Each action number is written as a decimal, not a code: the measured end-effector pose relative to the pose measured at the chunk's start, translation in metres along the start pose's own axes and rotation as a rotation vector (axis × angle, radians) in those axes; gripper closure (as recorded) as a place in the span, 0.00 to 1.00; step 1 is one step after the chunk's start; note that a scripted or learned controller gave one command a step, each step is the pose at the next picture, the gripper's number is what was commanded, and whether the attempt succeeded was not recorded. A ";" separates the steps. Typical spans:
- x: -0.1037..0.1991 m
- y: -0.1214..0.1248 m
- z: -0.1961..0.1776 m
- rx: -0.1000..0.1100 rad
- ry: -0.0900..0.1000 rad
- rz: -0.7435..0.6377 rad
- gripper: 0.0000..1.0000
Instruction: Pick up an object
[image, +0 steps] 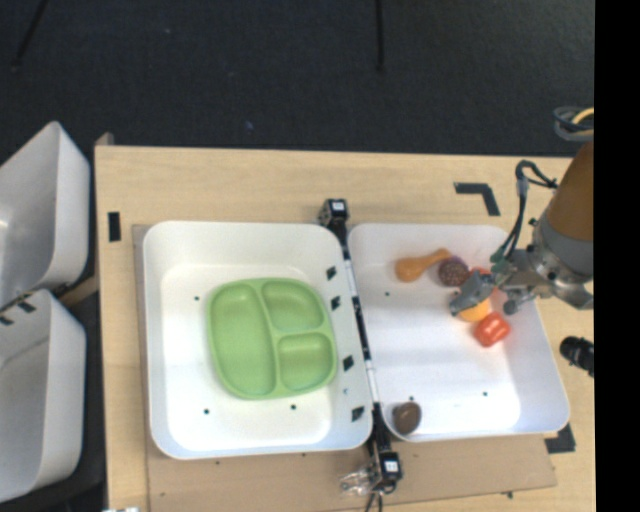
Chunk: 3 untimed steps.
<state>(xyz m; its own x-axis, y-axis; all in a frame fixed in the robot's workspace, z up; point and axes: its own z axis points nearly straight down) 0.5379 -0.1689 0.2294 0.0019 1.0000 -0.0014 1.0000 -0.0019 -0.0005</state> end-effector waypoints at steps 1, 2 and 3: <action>0.003 0.009 0.049 0.002 0.000 0.004 0.00; 0.005 0.011 0.112 0.003 0.001 0.001 0.00; 0.003 0.013 0.097 -0.004 0.000 0.007 1.00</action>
<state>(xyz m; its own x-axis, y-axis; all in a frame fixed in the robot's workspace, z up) 0.5505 -0.1659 0.1322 0.0094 1.0000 -0.0018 0.9999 -0.0094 0.0038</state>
